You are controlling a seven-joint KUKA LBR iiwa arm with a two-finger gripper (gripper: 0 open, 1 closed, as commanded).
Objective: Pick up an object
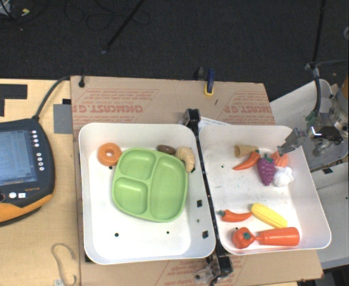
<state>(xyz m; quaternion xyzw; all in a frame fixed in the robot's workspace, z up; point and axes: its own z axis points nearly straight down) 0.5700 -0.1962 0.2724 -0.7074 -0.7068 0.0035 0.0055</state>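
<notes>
At the near rim of the right bin (317, 207), well apart from the claw (289, 143) and on the camera's side of it, a large carrot (278, 237) is seen lying end to end with a red tomato (243, 237). Just behind them a yellow corn cob (268, 215) and a small red pepper (236, 215) are laid side by side, also well clear of the claw.

Across the divider, in the left bin (96, 219), a green sectioned plate (150, 185) is set, with nothing shown in its three compartments. It lies far from the claw, towards the left of the picture.

Closer to the claw, a bunch of purple grapes (266, 170) is pictured touching a white lump (283, 176), both just below the claw's tip. A small orange piece (280, 159) is seen right at the tip; contact cannot be judged. An orange chilli (246, 161) and a tan cone (244, 150) lie near, to the picture's left of the claw.

The claw itself is held over the far right corner of the right bin. Nothing is shown gripped in it, and how far it is open cannot be told.

At the far rim of the left bin, a doughnut (109, 154), a brown piece (166, 149) and a pale banana-like piece (187, 157) are ranged beside the plate, well apart from the claw.
</notes>
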